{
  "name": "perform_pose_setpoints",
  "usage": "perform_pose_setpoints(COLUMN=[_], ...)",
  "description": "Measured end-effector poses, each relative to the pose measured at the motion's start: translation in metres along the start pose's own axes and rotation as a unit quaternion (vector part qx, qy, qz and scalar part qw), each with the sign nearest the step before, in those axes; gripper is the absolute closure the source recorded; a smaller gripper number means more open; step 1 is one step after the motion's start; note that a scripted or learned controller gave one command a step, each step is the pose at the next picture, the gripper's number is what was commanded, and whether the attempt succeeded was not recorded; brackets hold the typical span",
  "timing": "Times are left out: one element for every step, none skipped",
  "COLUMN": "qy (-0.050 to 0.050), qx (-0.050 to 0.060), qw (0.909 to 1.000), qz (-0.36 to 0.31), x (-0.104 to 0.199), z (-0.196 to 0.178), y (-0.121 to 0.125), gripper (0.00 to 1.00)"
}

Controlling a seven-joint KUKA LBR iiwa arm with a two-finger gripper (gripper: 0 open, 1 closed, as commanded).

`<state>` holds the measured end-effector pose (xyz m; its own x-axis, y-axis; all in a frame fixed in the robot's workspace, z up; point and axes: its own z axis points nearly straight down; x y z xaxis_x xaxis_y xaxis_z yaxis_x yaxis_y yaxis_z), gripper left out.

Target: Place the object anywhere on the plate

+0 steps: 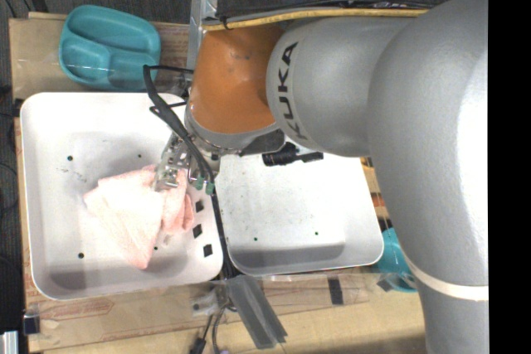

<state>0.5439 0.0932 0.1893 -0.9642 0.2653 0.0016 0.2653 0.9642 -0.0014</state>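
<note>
Gripper (172,171) sits at the right edge of the left bin (46,178), touching the upper right corner of a pink cloth (133,215); cannot tell its state. Cloth lies crumpled in that bin's middle. Teal dish (108,46) on the surface (398,319) at 12 o'clock from the cloth. Right bin (307,220) at 3 o'clock.

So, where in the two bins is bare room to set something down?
Right bin: bare floor from the arm to its front rim. Left bin: bare along the far and left walls. Crowded: cloth and gripper by the divider.
</note>
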Motion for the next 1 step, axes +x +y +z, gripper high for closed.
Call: perform_pose_setpoints(qy=[0.0], qx=[0.0], qw=[0.9986], qz=[0.053], x=[0.0402], z=[-0.0019], y=[0.0905], gripper=[1.0])
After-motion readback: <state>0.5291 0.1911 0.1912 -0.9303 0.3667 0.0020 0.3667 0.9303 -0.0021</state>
